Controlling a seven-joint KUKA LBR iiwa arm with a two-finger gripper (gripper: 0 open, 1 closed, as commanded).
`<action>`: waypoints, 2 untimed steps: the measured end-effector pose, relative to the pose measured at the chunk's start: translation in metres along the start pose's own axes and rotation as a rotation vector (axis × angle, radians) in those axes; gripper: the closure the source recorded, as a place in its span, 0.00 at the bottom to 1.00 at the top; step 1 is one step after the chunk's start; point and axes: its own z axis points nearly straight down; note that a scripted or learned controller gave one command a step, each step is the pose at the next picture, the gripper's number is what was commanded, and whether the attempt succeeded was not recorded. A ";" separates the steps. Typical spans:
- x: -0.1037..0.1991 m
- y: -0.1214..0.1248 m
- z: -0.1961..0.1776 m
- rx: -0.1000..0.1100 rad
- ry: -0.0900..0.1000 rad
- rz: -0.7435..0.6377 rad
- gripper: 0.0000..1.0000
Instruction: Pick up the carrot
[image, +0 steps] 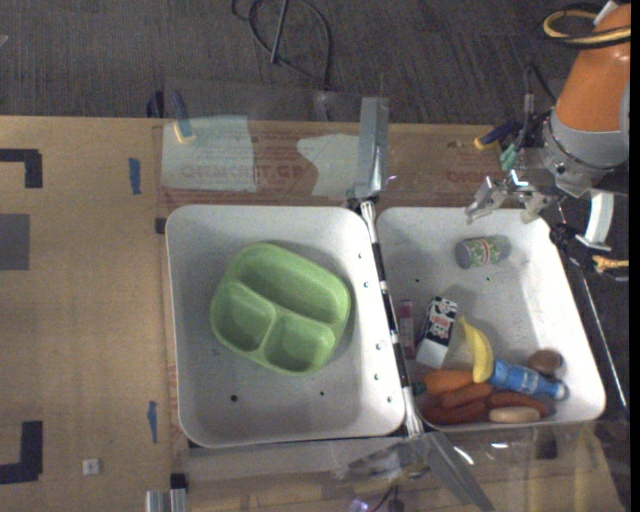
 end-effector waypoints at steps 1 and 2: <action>0.059 0.011 0.133 -0.006 -0.001 -0.058 0.00; 0.028 -0.093 0.134 -0.002 -0.001 0.108 0.00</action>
